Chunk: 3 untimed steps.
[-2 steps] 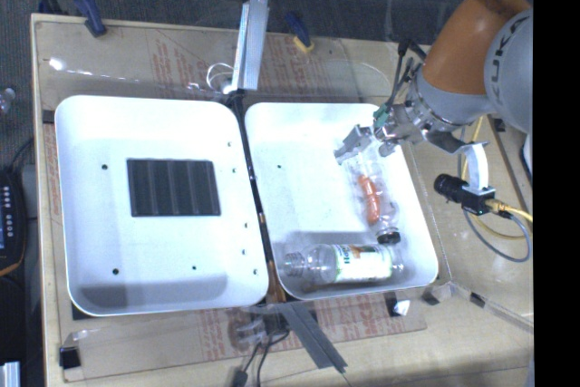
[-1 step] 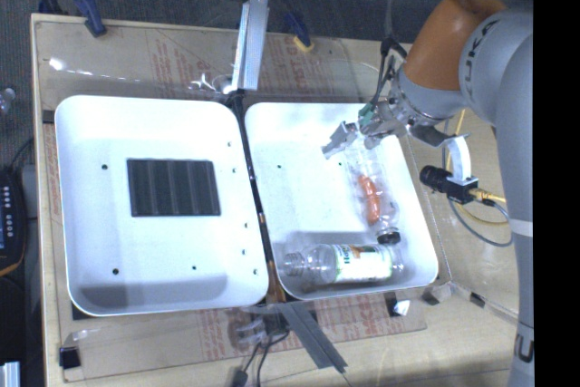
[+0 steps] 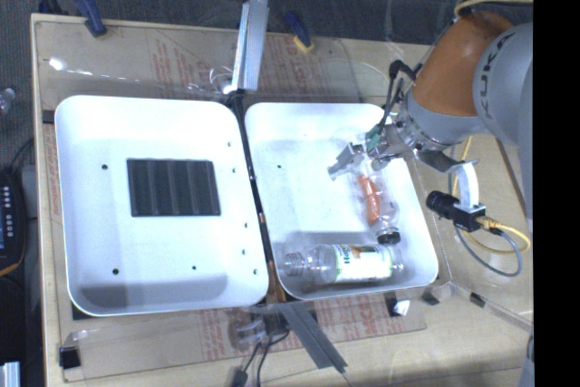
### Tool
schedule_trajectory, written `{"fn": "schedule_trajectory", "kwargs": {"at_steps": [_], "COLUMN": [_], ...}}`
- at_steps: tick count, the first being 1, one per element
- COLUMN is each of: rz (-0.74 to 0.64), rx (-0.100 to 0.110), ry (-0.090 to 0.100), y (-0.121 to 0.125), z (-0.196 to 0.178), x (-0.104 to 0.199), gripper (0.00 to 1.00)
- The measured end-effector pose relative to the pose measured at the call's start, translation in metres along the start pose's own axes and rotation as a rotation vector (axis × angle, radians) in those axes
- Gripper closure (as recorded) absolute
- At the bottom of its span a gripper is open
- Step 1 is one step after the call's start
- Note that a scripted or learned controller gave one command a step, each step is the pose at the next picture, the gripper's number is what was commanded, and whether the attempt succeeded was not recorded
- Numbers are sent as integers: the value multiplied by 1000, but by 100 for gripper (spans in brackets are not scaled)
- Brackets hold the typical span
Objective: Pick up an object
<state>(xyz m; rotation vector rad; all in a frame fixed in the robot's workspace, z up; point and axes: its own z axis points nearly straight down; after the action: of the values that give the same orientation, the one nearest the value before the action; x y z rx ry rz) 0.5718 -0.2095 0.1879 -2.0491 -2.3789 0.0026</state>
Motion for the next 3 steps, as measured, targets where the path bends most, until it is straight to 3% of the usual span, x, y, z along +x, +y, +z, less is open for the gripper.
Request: {"fn": "schedule_trajectory", "kwargs": {"at_steps": [1,3], "rz": [-119,-118], "rx": [1,1], "ry": [1,1], "y": [9,9], "z": [47,47], "x": [-1,-1], "gripper": [0,0]}}
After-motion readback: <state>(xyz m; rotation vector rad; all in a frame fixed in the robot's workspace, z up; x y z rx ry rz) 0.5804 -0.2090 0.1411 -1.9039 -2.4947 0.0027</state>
